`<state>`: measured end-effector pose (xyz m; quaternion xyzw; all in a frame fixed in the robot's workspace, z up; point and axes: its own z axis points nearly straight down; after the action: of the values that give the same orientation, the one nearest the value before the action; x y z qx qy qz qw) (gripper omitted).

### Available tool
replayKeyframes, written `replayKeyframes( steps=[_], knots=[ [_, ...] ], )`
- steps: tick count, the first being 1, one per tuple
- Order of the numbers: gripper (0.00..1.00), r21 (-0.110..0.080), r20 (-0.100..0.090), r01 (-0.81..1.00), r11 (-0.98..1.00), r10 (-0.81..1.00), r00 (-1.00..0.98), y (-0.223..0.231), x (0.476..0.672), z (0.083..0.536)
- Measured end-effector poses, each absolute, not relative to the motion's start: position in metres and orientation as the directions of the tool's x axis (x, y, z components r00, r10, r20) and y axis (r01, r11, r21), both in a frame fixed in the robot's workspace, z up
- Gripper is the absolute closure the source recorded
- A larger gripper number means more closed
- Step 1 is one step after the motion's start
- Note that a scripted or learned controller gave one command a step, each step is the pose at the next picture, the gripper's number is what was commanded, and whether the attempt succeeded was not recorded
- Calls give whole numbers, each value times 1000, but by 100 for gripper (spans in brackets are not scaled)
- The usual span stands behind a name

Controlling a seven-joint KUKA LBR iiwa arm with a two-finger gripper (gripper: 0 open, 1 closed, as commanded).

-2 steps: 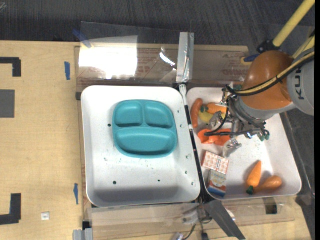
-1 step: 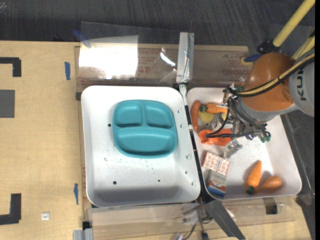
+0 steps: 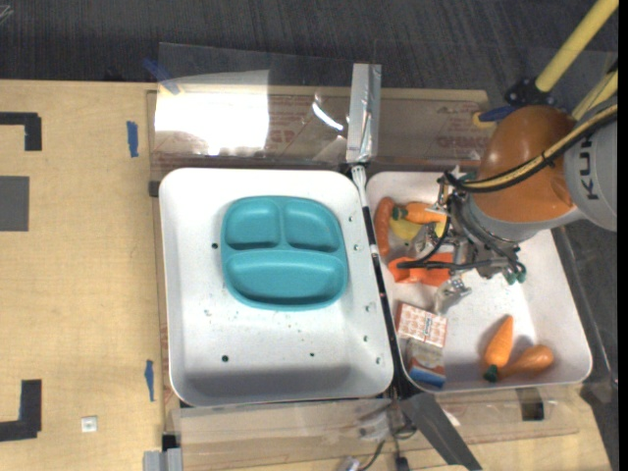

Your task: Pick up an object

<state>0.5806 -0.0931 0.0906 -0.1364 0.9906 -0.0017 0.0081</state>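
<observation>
— Where's the gripper (image 3: 453, 285)?
— Low in the right bin (image 3: 564, 292); whether it's wide or narrow, I cannot tell.
— Nearest objects?
— A patterned packet (image 3: 422, 326) just below it, two carrots (image 3: 512, 348) down to its right.

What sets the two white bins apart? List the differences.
The left bin holds one teal divided plate; the right bin holds many small things, among them a carrot and a small carton. The arm reaches over the right bin, not the left. Both are shallow and white.
</observation>
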Motion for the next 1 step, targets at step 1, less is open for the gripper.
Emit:
replayKeyframes(
  steps=[1],
  knots=[
    [0, -3, -14, -242, 970, -242, -970, -95, 593, 90]
  ],
)
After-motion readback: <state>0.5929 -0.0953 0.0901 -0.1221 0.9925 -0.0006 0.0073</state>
